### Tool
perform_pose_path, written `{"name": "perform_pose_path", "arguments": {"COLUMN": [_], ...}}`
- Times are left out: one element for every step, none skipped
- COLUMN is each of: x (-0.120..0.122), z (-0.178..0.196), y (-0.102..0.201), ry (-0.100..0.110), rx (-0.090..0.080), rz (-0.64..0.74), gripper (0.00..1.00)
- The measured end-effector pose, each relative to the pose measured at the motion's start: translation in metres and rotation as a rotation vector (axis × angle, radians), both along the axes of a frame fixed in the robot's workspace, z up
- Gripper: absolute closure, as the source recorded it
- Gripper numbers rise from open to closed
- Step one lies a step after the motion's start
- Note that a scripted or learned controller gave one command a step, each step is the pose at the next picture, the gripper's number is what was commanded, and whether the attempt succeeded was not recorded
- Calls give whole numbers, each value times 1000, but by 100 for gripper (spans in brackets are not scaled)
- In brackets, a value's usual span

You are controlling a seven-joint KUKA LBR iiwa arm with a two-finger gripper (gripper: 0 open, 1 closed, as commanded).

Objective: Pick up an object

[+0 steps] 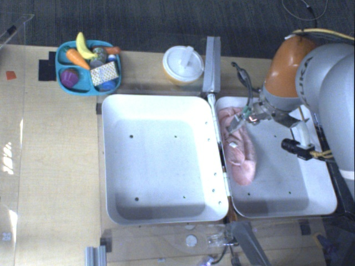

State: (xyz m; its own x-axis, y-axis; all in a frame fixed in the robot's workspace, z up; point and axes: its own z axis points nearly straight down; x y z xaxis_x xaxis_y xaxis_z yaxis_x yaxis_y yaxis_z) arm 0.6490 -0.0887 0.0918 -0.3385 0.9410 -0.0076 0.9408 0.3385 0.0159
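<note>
Right now I see the pink soft object (pixel 238 148) lying in the right bin (pixel 288 198), hard against the wall it shares with the left bin (pixel 161 159), its long axis running near to far along that wall. My gripper (pixel 239 122) sits over the object's far end, touching or nearly so. I judge its state unreadable from here. Beyond the object, a white lidded cup (pixel 183 64) stands on the bench.
</note>
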Motion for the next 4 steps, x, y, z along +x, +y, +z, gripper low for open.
{"name": "perform_pose_path", "arguments": {"x": [-65,-72,-69,8], "z": [1,1,14,95], "y": [-18,-6,-4,28], "ry": [0,-5,-12,8], "rx": [-1,-3,0,3], "rz": [28,54,57,-176], "gripper": [0,0,100,100]}}
